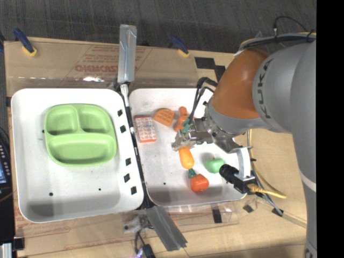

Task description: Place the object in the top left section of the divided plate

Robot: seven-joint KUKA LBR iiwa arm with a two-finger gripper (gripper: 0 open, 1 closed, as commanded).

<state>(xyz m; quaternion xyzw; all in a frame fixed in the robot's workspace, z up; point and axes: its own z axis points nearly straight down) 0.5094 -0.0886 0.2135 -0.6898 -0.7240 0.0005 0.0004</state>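
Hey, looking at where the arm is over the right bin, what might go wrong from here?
1. The gripper hangs among crowded toy food: the yellow-orange piece and the orange waffle-like piece lie close, so it may nudge or grab the wrong item.
2. The green divided plate sits in the left bin, past the raised divider; a low carry could clip it.

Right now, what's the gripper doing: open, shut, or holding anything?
Gripper: low in the right bin, just above the yellow-orange toy. Whether it grips anything cannot be told.
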